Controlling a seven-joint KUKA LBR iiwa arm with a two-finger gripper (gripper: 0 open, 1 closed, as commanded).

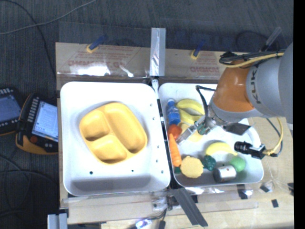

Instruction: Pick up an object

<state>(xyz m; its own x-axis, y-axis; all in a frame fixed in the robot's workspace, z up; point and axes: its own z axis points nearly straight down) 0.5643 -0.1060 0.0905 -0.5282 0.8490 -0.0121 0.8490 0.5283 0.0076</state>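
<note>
Orange and black, a handheld pendant (pixel 39 125) with a lit screen lies on the dark carpet at the far left of the frame. Just to its right stands the left bin (pixel 71 175), white and shallow, with a yellow divided plate (pixel 113 132) lying in its middle, compartments facing up. Behind both bins, toward the top of the frame, runs a brown board (pixel 109 58) under clear sheeting.

The right bin (pixel 182 90) meets the left one along a shared edge at the centre of the frame, and all the loose objects lie in it. Along its left wall, from top to bottom, are a blue bottle (pixel 173 112), a red-orange piece (pixel 174 129) and a carrot (pixel 176 152) lying lengthwise. Yellow bananas (pixel 190 107) sit in the upper middle, just beside the bottle. At the lower edge a round yellow fruit (pixel 192 167) touches the carrot's end. To its right come a small teal thing (pixel 209 162), a grey-and-white can (pixel 225 173) on its side and a green ball (pixel 238 164). A lemon-like fruit (pixel 218 149) lies just above the teal thing.

The gripper (pixel 185 135) slants down-left into the middle of this bin, its tip between the bananas and the carrot, just beside the red-orange piece. Whether it is parted or closed cannot be made out from this angle. The arm (pixel 233 92), orange band then grey, reaches in from the upper right of the frame.
</note>
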